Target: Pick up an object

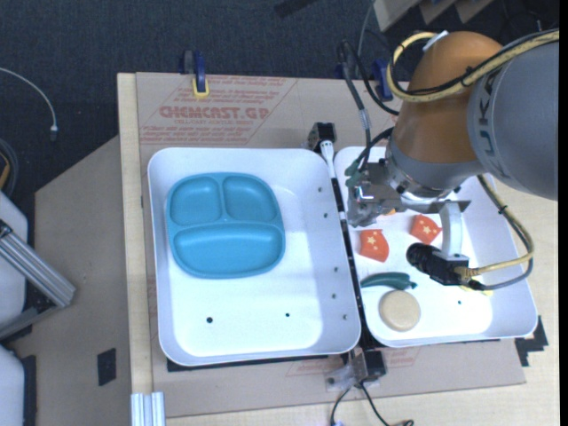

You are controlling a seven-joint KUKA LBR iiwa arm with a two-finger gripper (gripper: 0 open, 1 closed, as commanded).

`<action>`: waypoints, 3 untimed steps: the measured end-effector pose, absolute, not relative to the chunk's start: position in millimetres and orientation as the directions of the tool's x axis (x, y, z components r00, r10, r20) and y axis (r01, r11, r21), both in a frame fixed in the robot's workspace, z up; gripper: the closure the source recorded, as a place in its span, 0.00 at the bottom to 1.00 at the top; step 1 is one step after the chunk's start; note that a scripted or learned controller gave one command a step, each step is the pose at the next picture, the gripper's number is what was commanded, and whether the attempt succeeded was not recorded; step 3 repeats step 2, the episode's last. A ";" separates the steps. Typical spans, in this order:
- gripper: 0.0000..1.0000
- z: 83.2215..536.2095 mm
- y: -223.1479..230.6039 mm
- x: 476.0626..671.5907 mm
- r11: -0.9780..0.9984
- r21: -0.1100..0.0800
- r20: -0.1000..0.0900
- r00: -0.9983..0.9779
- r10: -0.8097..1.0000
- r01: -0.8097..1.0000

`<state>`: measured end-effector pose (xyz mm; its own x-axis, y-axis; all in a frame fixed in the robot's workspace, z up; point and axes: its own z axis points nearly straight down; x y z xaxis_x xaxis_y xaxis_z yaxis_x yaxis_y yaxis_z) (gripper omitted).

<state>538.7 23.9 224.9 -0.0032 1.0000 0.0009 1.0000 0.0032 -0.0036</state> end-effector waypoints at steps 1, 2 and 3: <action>1.00 215.1 76.2 530.4 0.003 -0.004 0.001 -0.003 1.000 1.000; 0.00 215.4 74.9 530.6 0.001 -0.003 0.001 -0.001 1.000 1.000; 0.00 215.4 74.9 530.6 0.001 -0.003 0.001 -0.001 1.000 1.000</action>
